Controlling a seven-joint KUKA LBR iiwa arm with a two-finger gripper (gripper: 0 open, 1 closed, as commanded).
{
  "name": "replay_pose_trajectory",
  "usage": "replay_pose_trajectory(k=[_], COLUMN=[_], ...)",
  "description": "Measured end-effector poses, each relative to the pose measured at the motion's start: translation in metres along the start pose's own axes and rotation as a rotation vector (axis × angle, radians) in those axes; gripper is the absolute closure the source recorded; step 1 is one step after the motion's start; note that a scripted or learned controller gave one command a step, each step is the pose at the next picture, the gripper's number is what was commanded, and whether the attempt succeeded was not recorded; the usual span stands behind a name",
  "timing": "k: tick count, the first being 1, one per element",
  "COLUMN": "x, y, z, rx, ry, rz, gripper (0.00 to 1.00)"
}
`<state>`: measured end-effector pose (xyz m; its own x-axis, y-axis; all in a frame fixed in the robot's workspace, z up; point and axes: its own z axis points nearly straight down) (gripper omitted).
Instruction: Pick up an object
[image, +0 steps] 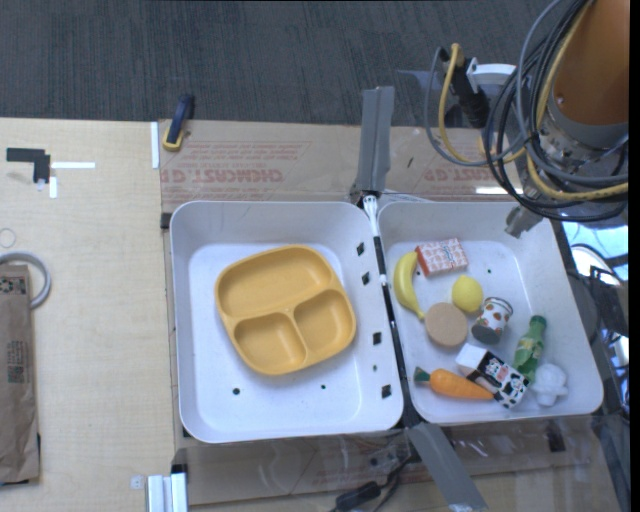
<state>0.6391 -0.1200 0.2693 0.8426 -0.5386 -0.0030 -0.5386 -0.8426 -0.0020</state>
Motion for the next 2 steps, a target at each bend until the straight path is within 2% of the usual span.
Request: replay_pose_trajectory(k=[1,2], x=[-0.046,-0.054], y=[0.078,0.064], z=[-0.129,-0.035], rx=[0.002,0.002], ry=[0.000,0.000], rz=[-0.314,-0.364], gripper=[1.00,1.00])
